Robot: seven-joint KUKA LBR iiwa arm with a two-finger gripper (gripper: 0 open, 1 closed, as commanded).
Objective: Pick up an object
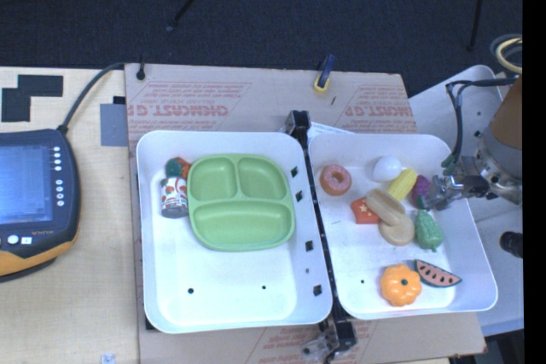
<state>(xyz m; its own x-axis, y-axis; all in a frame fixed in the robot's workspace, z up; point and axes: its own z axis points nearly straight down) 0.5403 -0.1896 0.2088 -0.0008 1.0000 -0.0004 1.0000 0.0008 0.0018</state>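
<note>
My left bin (162, 286) holds a tray (240, 202), a can (174, 197) at its left. My right bin (478, 286) holds a donut (335, 179), corn (403, 183), and a pumpkin (401, 285) near the front.

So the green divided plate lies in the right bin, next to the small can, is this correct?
Not quite: the green divided plate lies in the left bin, not the right one. The small can is indeed next to it, as the camera view shows.
</note>
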